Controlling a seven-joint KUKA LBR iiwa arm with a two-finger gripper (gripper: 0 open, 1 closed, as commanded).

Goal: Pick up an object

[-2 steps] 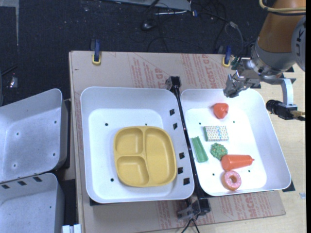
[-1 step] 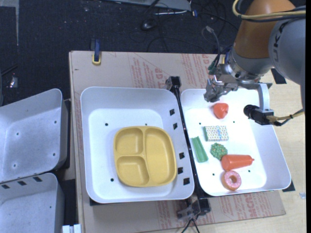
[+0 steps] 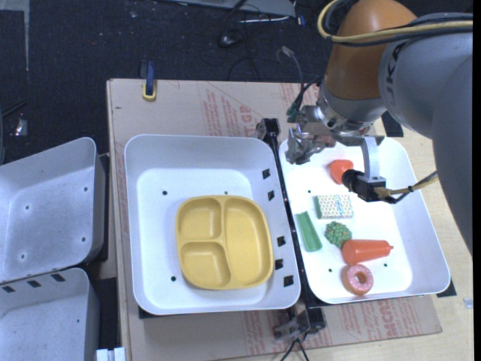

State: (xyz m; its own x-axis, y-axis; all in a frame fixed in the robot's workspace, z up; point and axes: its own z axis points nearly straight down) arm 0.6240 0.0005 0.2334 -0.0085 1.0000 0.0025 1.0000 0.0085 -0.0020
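The arm's orange band and grey wrist cover the far end of the right bin (image 3: 428, 269), and the gripper (image 3: 301, 147) sits low in that far left corner; whether its fingers are released or clenched cannot be told. A red piece (image 3: 339, 169) is partly hidden by a black part. Nearer lie a speckled sponge block (image 3: 334, 205), green stick (image 3: 307, 231), broccoli (image 3: 337, 234), carrot (image 3: 366, 250) and pink doughnut (image 3: 358, 278). The left bin (image 3: 150, 201) holds a yellow divided plate (image 3: 224, 241). Both rest on a brown tabletop (image 3: 195, 104) above dark floor.
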